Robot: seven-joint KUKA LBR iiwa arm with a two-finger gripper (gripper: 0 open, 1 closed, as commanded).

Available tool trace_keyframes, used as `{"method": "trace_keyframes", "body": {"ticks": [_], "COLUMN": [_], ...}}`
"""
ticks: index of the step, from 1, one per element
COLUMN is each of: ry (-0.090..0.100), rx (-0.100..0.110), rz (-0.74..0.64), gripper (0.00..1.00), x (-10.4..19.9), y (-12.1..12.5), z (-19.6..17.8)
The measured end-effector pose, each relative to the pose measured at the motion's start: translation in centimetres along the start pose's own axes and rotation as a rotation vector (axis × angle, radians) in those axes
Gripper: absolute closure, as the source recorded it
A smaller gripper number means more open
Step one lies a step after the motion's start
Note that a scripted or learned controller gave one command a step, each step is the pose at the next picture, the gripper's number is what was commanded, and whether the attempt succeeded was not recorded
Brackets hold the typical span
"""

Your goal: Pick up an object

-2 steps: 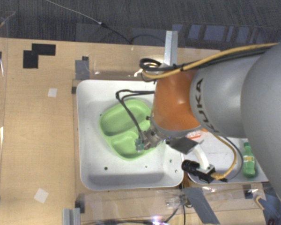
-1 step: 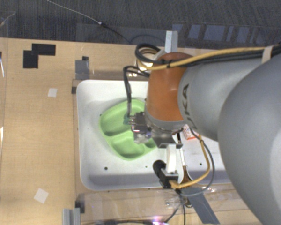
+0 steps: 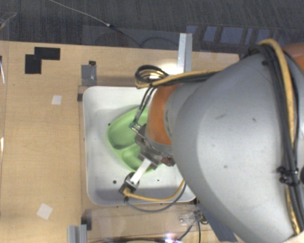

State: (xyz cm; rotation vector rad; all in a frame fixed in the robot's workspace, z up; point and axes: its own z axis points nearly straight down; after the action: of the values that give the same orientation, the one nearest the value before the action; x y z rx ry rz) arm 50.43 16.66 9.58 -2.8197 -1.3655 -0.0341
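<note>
From where I stand, the grey arm (image 3: 233, 151) fills the right side of the scene, reaching in over the pale wooden tabletop (image 3: 40, 151) and down into a shallow white bin (image 3: 93, 151). Its orange band (image 3: 158, 110) sits just above the wrist, with a loop of dark cable (image 3: 149, 75) curling on the far side of it. The end effector (image 3: 143, 146) hangs low over the middle of the bin, but the bulk of the wrist covers it, so I cannot tell whether it is spread or pressed together, nor whether it touches anything. Directly under and to the left of it lies a lime-green object (image 3: 121, 130) with a soft, rounded outline. It rests on the bin floor near the centre, and its right part is hidden beneath the wrist. The bin's left and near stretches show bare white. A small grey metal bracket (image 3: 89, 74) stands at the bin's far left corner, and a pale metal post (image 3: 185, 52) rises just beyond the far rim. Further left on the tabletop are black block-shaped marks (image 3: 40, 58) and two small pale squares, one far (image 3: 57, 100) and one near (image 3: 44, 211). Dark carpet (image 3: 142, 9) lies beyond the far edge of the tabletop.
</note>
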Motion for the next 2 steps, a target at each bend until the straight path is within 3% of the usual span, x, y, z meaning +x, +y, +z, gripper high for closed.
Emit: {"method": "trace_keyframes", "body": {"ticks": [1,2], "ry": [-0.018,-0.021], "rx": [-0.002,-0.004], "rz": [0.393,0.69], "gripper": [1.0,1.0], "x": [2.7,4.1], "y": [-2.9,-5.2], "z": [-9.9,-10.9]}}
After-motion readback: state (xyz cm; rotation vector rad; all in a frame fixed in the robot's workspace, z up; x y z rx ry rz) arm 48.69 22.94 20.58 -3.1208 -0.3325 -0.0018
